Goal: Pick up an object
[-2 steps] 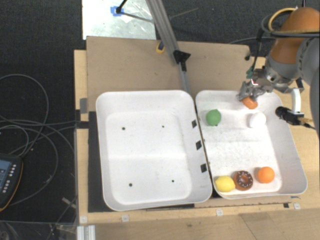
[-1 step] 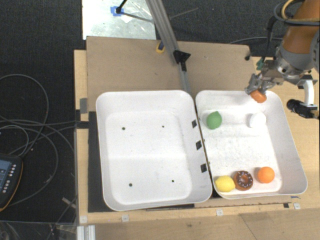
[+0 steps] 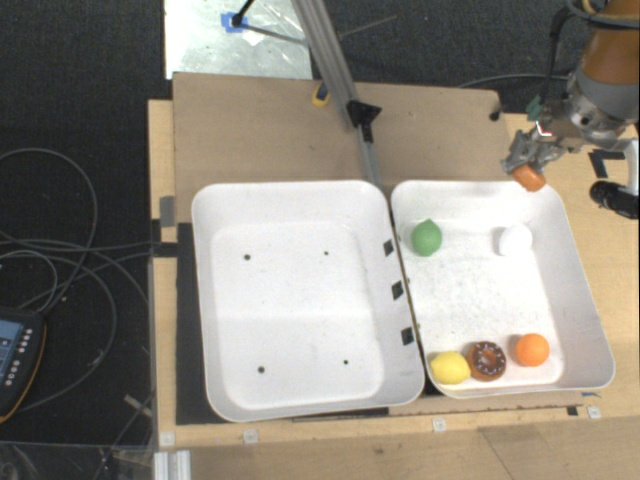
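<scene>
even overhead light, mild bin glare, slightly soft

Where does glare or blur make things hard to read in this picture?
Camera view: the white ball nearly washes out against the bright right bin; the gripper is soft, so whether it grips the orange piece at its tip is unclear; the lime, lemon, donut and orange read clearly.

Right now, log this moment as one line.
end effector: above right bin's far corner, small orange object at its tip | right bin: lime, white ball, lemon, donut, orange
</scene>
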### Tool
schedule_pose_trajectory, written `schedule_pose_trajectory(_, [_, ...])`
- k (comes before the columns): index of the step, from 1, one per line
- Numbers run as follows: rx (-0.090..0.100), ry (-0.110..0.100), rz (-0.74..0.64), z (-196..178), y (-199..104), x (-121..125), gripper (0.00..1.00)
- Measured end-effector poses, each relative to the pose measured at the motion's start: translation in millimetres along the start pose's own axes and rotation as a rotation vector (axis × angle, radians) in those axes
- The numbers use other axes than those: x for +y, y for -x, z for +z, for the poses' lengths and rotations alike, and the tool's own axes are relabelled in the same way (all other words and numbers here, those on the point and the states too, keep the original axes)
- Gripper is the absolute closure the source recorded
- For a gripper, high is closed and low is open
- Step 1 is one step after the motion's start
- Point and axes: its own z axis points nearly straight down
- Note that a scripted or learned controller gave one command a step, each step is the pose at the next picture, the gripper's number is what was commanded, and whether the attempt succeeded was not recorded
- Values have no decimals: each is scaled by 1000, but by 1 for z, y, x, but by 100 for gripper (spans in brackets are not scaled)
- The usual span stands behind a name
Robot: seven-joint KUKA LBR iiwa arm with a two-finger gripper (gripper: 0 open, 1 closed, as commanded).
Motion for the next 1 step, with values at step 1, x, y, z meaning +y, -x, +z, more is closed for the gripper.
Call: schedule_pose_trajectory(1, [3,-7,-5,-3,-42,-19,100])
